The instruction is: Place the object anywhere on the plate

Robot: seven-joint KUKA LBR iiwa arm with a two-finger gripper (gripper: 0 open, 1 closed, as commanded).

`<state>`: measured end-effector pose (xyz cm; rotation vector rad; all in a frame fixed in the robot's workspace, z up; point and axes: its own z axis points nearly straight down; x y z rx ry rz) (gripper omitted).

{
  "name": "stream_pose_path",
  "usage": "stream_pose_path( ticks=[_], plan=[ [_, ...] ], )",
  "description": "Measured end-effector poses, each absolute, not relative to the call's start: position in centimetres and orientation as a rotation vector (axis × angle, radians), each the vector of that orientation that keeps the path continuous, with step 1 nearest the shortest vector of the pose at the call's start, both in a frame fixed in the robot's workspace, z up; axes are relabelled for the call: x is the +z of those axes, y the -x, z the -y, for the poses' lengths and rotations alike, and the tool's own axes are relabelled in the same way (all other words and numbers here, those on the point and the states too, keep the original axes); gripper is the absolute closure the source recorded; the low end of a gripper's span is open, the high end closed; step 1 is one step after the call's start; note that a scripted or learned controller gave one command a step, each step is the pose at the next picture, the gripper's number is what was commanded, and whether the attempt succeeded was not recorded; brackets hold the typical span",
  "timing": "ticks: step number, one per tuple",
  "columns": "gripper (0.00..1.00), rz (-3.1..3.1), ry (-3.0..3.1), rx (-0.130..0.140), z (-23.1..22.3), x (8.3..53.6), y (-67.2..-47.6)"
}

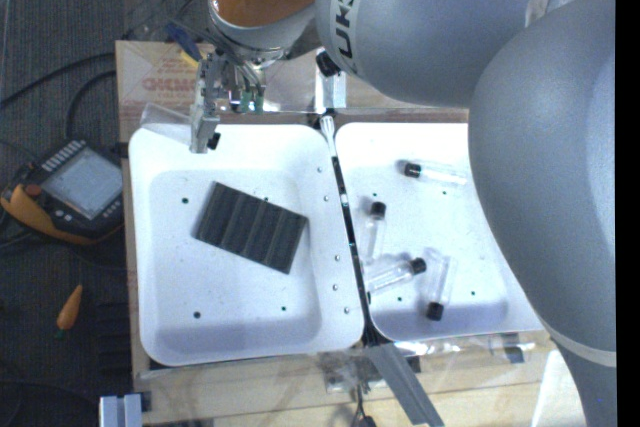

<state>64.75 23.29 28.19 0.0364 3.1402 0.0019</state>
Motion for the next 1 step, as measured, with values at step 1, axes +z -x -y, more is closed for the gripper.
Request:
stream_pose_path(
  ticks=[1],
  plan=[
    [1.00,-3.129,0.222,0.002,-23.30,37.21,-66.81]
  ],
)
